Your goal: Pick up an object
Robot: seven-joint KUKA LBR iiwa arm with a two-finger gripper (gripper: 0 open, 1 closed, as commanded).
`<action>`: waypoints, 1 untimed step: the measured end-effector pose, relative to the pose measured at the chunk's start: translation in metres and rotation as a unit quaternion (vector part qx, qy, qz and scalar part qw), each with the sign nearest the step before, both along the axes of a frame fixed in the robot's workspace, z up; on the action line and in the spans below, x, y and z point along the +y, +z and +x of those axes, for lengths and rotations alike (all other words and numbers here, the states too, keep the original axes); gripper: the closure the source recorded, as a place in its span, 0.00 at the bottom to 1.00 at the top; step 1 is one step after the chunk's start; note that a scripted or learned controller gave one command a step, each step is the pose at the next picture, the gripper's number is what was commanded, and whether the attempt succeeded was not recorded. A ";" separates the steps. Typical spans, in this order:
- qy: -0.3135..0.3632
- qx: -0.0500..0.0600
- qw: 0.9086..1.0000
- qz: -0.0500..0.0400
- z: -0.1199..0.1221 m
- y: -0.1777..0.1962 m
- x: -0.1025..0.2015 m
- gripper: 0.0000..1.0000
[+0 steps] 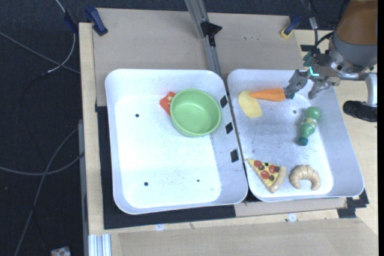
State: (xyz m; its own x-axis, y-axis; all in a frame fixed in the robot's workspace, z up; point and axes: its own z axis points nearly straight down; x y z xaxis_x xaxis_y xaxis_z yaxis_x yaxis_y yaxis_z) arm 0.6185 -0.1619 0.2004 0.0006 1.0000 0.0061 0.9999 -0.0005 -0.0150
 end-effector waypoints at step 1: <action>0.000 -0.004 1.000 -0.001 0.002 0.005 0.000 0.00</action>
State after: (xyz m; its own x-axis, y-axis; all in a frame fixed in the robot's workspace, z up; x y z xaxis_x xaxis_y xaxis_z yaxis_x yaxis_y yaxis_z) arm 0.6204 -0.1620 0.2052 -0.0002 1.0000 0.0048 1.0000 0.0002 -0.0062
